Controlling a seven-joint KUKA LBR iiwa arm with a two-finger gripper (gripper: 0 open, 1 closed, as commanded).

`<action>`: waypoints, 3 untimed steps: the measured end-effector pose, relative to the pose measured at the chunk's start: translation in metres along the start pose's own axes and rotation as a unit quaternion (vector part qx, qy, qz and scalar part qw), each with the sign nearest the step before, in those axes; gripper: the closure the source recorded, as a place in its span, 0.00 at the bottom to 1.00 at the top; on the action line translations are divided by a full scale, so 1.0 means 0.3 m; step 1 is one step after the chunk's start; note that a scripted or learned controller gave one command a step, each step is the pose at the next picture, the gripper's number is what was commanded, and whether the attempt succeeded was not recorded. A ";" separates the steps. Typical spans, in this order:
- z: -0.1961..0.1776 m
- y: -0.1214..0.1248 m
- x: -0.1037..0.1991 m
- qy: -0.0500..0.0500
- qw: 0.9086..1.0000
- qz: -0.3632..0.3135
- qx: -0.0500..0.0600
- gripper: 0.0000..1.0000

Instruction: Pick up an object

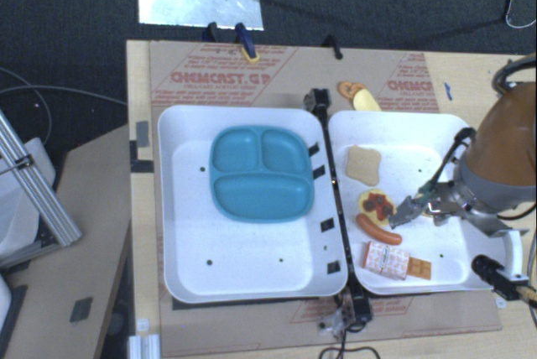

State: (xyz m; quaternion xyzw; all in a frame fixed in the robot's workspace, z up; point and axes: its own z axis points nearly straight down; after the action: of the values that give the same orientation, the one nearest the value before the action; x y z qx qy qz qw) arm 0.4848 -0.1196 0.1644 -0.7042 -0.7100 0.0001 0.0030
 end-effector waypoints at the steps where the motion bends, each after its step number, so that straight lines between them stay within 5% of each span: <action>1: 0.182 0.006 0.128 -0.001 1.000 0.001 -0.001 0.00; 2: 0.030 0.007 0.347 -0.002 1.000 0.005 -0.001 0.00; 3: -0.010 0.015 0.407 0.012 1.000 -0.008 0.000 1.00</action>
State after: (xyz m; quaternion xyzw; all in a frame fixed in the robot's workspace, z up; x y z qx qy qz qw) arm 0.4883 0.0025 0.1679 -0.6985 -0.7154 -0.0081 0.0112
